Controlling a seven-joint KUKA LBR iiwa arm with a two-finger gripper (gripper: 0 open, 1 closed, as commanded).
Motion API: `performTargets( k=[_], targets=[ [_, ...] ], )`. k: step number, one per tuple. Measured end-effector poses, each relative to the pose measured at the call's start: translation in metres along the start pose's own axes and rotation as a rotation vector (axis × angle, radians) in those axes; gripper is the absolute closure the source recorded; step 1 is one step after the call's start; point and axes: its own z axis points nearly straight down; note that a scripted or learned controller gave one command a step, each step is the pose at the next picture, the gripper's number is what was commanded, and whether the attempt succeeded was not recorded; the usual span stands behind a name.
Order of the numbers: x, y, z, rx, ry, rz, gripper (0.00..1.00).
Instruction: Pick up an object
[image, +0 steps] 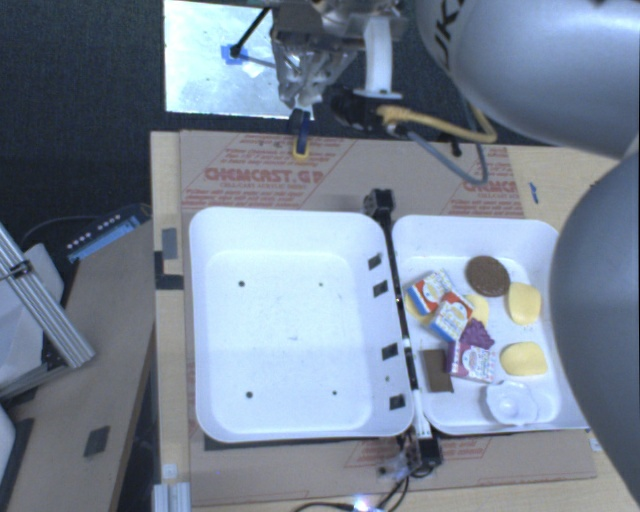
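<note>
The gripper hangs near the top of the camera view, at about 12 o'clock from the left bin. Its fingers point down and sit close together, with a blue and yellow tip. Nothing is between them, so it holds no thing right now. It is over the brown cardboard, outside both bins.

All the things to pick up lie in the right bin. From the gripper they are down and to the right, at about 5 o'clock, and well apart from it. The nearest pieces are a small packet with red and yellow on it and a blue and white packet just beside it. A round brown cookie sits at about 1 o'clock from them. Two yellow lumps lie along the right side. A purple packet lies below, with a dark brown flat piece touching its left edge. A white round lid rests near the bin's bottom edge.

The purple packet's long side runs up and down in the view, a little tilted. The packets crowd together, so I think the cookie is an easier first grab. The gripper would need to travel toward 5 o'clock, past the black clips between the bins, then go down.
</note>
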Motion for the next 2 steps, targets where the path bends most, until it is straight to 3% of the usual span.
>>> performTargets(
  k=[1, 2],
  targets=[
    [-0.015, -0.022, 0.123, 0.027, -0.009, 0.005, 1.00],
    [-0.018, 0.007, 0.013, 0.007, -0.003, 0.001, 1.00]
  ],
)
